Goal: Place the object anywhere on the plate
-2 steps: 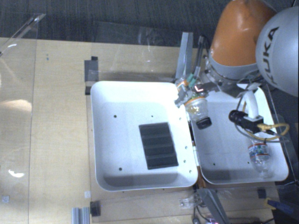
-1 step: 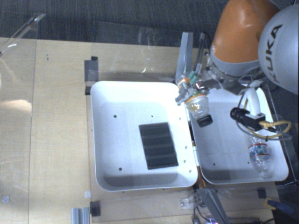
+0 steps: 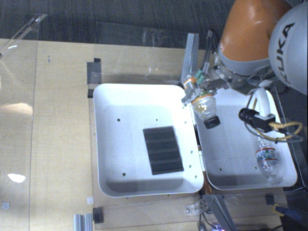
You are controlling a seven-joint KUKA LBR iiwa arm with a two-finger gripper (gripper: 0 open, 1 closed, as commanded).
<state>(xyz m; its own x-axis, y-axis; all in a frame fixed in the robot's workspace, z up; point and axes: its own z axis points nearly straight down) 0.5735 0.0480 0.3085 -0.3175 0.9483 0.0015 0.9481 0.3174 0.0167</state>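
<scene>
In the left bin (image 3: 110, 129) lies a dark ridged plate (image 3: 163, 150); whether the tool (image 3: 198, 96) grips anything I cannot tell.

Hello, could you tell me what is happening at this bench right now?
A grey KUKA arm with an orange band reaches in over the right white bin, its hand near that bin's far left corner. A small clear plastic object with a dark end sits just below the hand; whether it is gripped is unclear. The dark ridged rectangular plate lies in the left white bin, nothing on it yet.
</scene>
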